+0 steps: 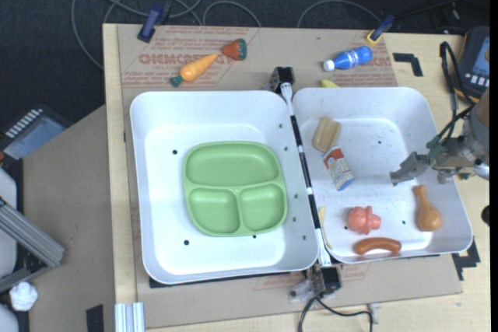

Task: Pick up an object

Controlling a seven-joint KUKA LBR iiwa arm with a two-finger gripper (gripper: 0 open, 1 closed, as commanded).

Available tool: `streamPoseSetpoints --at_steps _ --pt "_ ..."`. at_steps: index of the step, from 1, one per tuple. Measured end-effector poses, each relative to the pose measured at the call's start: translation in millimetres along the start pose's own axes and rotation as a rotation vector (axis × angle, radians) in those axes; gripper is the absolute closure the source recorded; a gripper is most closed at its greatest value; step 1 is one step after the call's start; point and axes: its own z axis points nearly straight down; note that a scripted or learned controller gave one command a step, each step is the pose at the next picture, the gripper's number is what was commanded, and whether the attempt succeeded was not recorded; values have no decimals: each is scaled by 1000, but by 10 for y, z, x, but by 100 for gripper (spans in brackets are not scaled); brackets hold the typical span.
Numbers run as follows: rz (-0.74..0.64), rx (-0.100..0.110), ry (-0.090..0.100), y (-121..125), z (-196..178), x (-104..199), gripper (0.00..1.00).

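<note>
Toys: a tan drumstick-shaped plastic toy (426, 208) lies in the right white bin (366, 101), easy to reach.
Jaws: the grey gripper (405, 172) hovers just beside it; cannot tell if open.

Right-bin toys: perhaps a drumstick (426, 208), sausage (377, 246).

Little of the arm is seen at the right edge of the camera view. Its gripper (405, 171) is built of dull grey metal, with dark angular fingers (406, 167) at the tip. Thin green and dark cables are strung along the housing, and a pale, blurred wrist section lies behind it.
</note>
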Motion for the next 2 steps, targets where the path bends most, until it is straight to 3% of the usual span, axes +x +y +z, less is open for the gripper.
streamPoseSetpoints --at_steps 1,2 --pt "-1 2 1 -99 728 596 0" --pt "-1 1 1 -98 1218 800 0"
